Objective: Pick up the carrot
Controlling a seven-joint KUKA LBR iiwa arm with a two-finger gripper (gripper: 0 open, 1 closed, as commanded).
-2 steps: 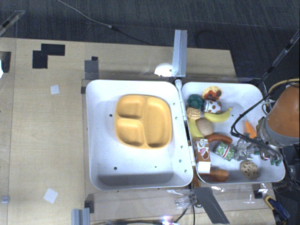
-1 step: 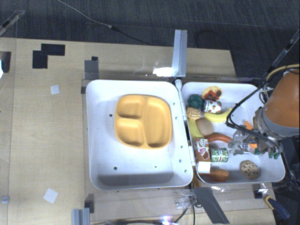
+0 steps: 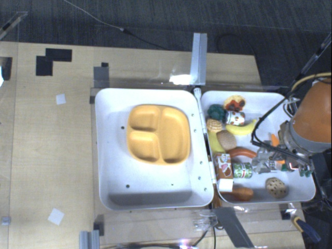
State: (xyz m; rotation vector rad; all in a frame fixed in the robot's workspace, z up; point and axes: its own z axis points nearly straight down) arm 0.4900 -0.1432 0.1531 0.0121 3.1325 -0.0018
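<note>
Over the right bin [image 3: 310, 193] the gripper [image 3: 265, 162] hangs low, metal parts and cables tangled around it; whether it is apart or together, I cannot tell. The carrot [image 3: 274, 138], a small orange wedge, peeks out just above it, partly hidden by the arm [image 3: 311, 119] and a black cable. Beside the gripper lie a smooth reddish sausage [image 3: 241, 152], a green-labelled can [image 3: 242, 170], its writing too small to read, and a speckled cookie [image 3: 276, 187]. Further up: a curved yellow banana [image 3: 242, 129], a brown bread roll [image 3: 226, 139], dark green broccoli [image 3: 216, 111]. The left bin [image 3: 111, 154] holds a glossy yellow divided plate [image 3: 157, 134] on the pale wooden worktop [image 3: 46, 154].
</note>
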